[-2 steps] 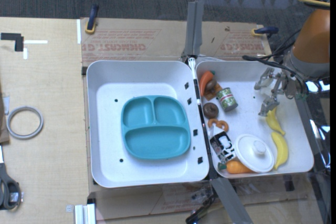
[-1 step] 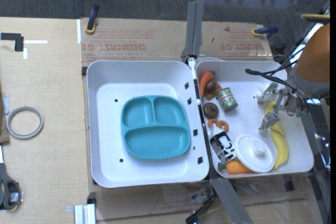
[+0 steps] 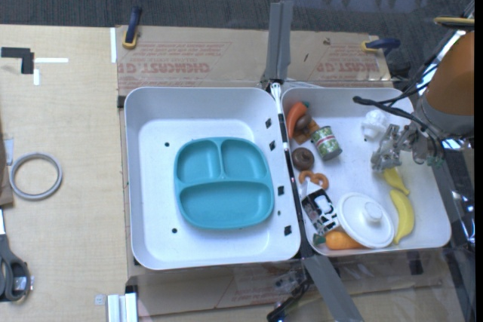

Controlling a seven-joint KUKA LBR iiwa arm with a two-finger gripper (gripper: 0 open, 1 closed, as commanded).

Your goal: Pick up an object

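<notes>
Yellow banana lengthwise along right bin's right side.

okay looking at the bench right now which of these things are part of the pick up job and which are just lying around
Part of the job:
gripper, over the right bin
banana, just below the gripper
white lid
green can
carrot
pretzel

Just lying about:
teal divided plate in the left bin
tape roll on the bench
blue clamps
</notes>
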